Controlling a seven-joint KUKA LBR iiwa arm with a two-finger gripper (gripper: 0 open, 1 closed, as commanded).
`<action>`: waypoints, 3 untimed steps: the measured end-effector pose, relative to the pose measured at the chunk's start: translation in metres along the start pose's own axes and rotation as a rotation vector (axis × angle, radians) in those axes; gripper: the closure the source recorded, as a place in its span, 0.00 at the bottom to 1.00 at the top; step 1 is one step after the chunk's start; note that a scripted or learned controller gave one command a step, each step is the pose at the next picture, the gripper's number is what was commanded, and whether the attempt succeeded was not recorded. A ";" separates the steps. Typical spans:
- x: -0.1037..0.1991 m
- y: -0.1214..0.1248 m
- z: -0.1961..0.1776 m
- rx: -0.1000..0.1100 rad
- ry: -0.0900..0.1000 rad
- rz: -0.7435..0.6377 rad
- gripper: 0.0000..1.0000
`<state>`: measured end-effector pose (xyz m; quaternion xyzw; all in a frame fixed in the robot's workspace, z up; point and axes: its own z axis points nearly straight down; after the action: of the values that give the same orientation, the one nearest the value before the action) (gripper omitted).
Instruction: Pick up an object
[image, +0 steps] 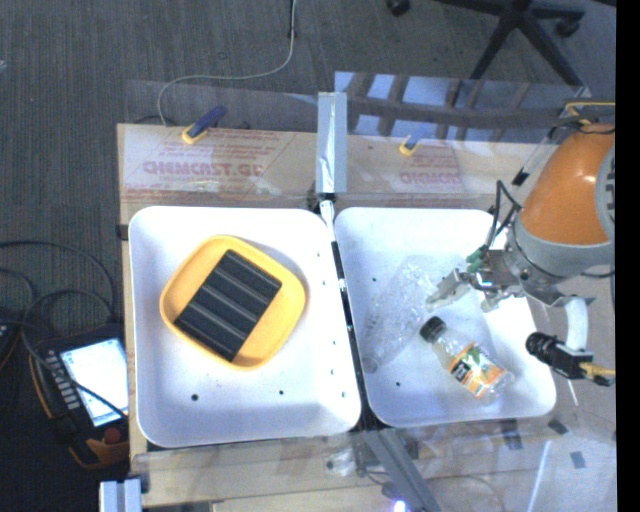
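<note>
Clear plastic bottle (464, 360) with a black cap and an orange-green label, too small to read, lies in the right bin (400, 400) just below the fingers (470, 285), which look spread with nothing between them. Beyond them, "CHEMCAST" is printed on the table's board (205, 168).

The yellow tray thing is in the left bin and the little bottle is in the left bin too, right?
Not quite. The camera view shows the little bottle lying in the right bin, near the gripper. The yellow tray is indeed in the left bin.
</note>
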<state>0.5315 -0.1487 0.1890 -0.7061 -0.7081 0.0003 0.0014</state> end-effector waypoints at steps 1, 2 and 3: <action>-0.029 -0.016 0.098 -0.015 -0.005 -0.030 0.00; -0.039 0.034 0.098 -0.012 -0.003 0.158 0.00; -0.057 0.011 0.097 -0.020 -0.006 -0.027 0.00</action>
<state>0.5426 -0.2051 0.0917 -0.6966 -0.7174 -0.0048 -0.0077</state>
